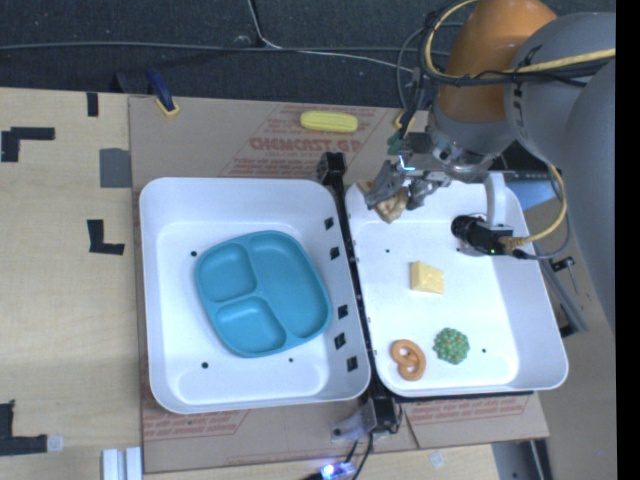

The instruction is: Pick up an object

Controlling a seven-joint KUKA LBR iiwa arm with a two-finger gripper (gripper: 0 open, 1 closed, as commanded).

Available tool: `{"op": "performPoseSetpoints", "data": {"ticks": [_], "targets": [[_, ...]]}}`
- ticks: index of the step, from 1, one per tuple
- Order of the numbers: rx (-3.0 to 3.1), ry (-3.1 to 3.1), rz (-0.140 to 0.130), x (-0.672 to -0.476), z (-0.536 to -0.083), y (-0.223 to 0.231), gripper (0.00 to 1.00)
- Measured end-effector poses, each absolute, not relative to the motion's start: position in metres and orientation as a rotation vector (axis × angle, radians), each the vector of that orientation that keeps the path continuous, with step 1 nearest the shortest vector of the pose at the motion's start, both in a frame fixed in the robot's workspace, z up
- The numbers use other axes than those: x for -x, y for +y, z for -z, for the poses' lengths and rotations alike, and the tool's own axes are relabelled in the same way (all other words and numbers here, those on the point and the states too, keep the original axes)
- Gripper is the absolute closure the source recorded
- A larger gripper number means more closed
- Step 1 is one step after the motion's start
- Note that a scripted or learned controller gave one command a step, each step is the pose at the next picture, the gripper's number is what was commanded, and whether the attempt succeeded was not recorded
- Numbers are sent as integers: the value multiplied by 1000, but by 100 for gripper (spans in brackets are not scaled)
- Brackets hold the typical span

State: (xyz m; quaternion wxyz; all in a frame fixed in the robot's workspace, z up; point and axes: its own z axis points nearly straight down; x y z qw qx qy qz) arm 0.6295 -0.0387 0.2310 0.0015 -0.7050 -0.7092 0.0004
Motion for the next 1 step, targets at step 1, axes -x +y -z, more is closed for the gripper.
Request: {"op": "performPoseSetpoints", "data": {"ticks": [1], "targets": [[2213, -2225, -3, -615, -223, 9, 100]]}}
